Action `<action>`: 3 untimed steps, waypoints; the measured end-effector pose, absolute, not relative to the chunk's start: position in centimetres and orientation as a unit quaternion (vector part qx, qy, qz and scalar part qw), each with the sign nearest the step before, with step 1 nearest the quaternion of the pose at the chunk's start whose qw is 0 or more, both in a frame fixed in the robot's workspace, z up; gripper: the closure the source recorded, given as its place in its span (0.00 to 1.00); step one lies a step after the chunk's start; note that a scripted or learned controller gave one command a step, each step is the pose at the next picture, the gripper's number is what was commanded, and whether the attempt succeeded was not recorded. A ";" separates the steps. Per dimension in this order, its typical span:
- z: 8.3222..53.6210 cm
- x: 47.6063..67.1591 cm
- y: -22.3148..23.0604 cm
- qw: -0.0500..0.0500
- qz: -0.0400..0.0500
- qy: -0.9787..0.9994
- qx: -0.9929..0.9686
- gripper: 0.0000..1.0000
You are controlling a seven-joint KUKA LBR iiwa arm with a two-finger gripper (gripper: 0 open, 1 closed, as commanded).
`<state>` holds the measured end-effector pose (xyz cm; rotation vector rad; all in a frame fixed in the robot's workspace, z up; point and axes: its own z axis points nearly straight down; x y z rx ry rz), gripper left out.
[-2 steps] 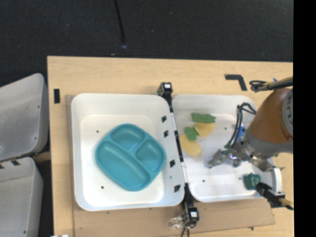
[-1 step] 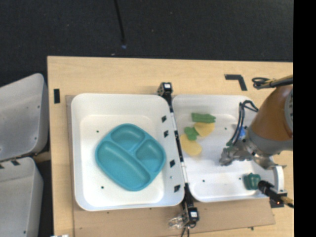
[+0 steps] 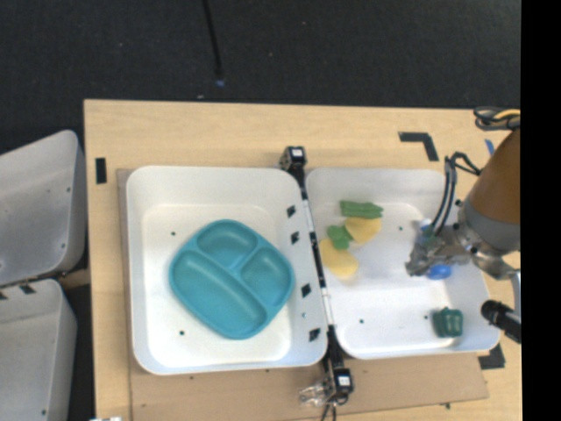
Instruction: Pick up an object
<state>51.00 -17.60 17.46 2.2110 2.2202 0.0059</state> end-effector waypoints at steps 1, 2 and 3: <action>21.8 51.3 -17.9 0.003 0.002 0.708 0.706 1.00; 24.5 51.5 -18.0 0.002 0.001 0.709 0.706 1.00; 23.8 53.0 -13.8 0.001 0.000 0.709 0.705 1.00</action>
